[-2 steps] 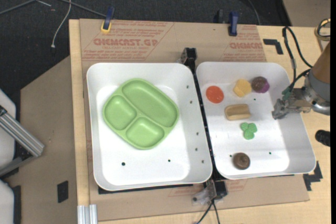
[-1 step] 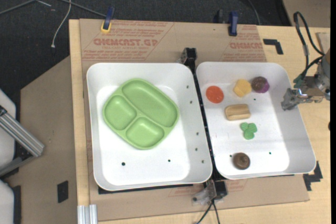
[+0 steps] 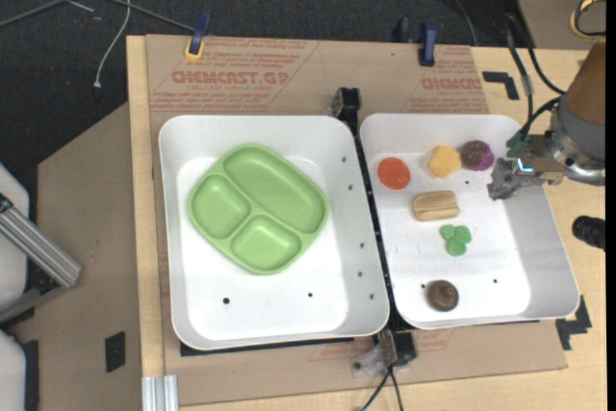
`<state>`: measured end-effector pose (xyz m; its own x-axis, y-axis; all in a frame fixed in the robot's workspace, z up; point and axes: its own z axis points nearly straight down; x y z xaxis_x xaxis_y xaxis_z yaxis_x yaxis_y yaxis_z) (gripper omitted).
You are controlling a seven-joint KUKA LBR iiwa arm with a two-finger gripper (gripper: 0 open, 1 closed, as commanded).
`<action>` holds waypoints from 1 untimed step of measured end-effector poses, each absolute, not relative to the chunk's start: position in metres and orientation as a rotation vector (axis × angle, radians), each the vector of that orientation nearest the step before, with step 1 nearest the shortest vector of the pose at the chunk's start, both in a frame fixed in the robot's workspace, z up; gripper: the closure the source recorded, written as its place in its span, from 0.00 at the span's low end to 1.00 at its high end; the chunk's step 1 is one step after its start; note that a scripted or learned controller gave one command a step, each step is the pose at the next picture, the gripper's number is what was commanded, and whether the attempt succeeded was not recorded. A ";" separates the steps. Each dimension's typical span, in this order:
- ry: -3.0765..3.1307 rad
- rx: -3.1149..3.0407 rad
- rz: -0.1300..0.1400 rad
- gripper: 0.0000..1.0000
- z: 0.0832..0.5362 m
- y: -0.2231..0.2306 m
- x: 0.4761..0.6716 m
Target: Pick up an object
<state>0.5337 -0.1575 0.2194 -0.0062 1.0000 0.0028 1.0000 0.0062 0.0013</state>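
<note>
Objects for picking all sit in the right bin [image 3: 539, 245], and every one of them lies to the left of the gripper [image 3: 504, 180], which hangs over that bin's upper right part at the end of the grey arm [image 3: 577, 144]. Farthest left from the gripper, well apart in the other bin [image 3: 192, 303], rests a green divided plate [image 3: 258, 207]; it holds nothing and is not a likely target. Coming rightward, an orange-red round piece [image 3: 393, 172] lies left of the gripper at about its height, then a tan bread-like block [image 3: 435, 205] a little below, its long axis running left to right across the bin. A yellow lump [image 3: 444, 161] and a dark purple ball [image 3: 475, 154] sit nearer, the purple one just beside the gripper and slightly above it. Below and to the left lie a small green piece [image 3: 455, 239] and, lower, a brown round piece [image 3: 442, 295]. The purple ball looks the nearest candidate, so the coming move probably turns on a short shift leftward and up. Whether the pincer is wide or narrow cannot be told from this slant; nothing is seen held in it.
</note>
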 end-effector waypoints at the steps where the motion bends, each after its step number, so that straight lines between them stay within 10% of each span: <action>1: -2.225 -2.212 -0.003 1.00 0.223 -0.106 0.528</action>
